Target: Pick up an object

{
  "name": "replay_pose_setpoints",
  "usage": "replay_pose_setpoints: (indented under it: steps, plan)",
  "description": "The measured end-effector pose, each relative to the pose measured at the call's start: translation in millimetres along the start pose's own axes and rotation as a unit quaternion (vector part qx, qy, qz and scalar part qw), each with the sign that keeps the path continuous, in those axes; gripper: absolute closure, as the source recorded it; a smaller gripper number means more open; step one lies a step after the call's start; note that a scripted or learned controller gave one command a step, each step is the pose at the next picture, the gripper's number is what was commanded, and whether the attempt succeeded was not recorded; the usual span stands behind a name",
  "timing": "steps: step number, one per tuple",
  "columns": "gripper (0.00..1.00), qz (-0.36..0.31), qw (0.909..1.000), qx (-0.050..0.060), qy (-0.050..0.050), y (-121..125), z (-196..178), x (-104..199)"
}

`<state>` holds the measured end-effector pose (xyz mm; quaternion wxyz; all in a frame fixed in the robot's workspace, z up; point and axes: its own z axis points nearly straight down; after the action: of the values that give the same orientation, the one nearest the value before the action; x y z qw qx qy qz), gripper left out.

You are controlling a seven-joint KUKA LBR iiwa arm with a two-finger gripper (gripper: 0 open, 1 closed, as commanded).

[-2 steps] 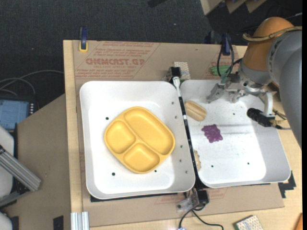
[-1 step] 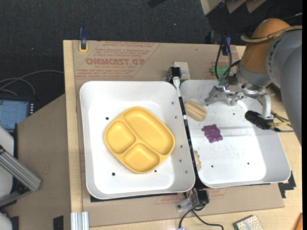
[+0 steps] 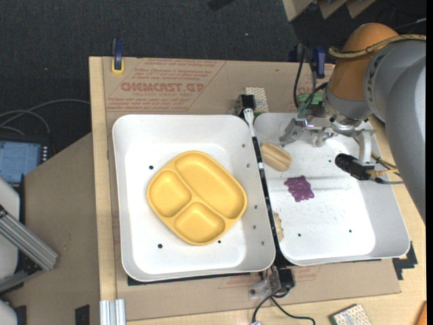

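Bins sit side by side on a tan board over dark carpet: the left bin (image 3: 128, 181) holds a yellow divided plate (image 3: 196, 196) lying diagonally, while the right bin (image 3: 352, 239) holds a tan block (image 3: 275, 156) and a purple lump (image 3: 299, 187). Reaching from the right, the gripper (image 3: 312, 131) hangs low at the right bin's far edge, touching neither; whether it is open cannot be told.

A single fixed camera hangs above the brown cardboard-topped bench (image 3: 169, 80) and looks down at a slant, far enough off to take in both shallow white plastic bins (image 3: 128, 202) edge to edge, with dark carpet beyond the far side. The grey, orange-banded arm (image 3: 379, 66) enters from the frame's right.
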<state>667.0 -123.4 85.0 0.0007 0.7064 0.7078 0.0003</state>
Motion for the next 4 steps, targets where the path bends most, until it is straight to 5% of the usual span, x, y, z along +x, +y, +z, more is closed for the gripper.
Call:
replay_pose_setpoints:
  steps: [1, 2, 4]
  plan:
    - [0.00, 0.003, 1.0000, 0.004, 0.000, -78, 0, 7]
    - [0.00, 0.000, 1.0000, -0.003, 0.000, -9, -1, 11]
    - [0.00, 0.002, 1.0000, 0.004, 0.001, -128, 1, 6]
